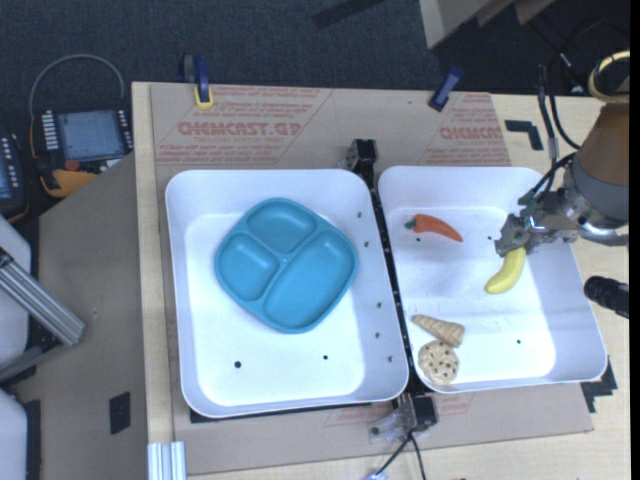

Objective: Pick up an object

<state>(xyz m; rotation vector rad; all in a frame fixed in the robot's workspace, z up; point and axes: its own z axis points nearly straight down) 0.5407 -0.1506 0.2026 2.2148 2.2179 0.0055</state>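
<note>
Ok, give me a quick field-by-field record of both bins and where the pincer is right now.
left bin: blue divided plate
right bin: carrot near the back, banana on the right, ice cream cone and cookie at the front
pincer: over the right bin, just above the banana's top end
held: nothing visibly between the fingers

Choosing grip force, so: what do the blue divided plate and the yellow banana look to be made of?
The blue divided plate looks like moulded plastic: uniform colour, soft sheen, rounded compartments. The yellow banana seems a plastic toy, smooth and evenly coloured, though real fruit can't be excluded.
</note>
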